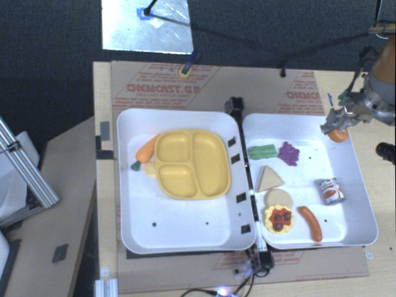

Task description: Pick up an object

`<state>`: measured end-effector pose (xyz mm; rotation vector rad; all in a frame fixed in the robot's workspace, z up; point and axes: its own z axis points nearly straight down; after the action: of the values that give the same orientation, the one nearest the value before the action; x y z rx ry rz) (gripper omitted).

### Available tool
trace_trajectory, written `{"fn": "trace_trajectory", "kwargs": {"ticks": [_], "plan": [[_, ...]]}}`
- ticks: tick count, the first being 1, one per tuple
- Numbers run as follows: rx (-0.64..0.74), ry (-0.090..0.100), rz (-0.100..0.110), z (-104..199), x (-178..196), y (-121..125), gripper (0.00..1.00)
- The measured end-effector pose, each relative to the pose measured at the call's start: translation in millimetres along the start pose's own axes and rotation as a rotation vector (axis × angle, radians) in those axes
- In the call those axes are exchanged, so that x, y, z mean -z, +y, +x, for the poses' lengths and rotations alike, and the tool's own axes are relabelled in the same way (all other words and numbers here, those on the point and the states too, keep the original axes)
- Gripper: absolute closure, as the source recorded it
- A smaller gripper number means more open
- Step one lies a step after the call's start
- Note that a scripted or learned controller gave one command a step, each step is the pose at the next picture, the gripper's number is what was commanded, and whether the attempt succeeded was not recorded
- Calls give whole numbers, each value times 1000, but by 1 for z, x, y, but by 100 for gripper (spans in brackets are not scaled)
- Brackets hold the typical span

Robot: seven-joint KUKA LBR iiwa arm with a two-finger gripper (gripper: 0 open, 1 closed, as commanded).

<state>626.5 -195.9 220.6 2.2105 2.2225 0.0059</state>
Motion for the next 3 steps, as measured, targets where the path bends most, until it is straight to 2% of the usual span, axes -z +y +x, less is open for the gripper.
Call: {"fn": "trace_trajectory", "kwargs": {"ticks": [2,3], "plan": [[4,5,7,102,19,-35,100],[4,5,8,155,17,-51,100]]}}
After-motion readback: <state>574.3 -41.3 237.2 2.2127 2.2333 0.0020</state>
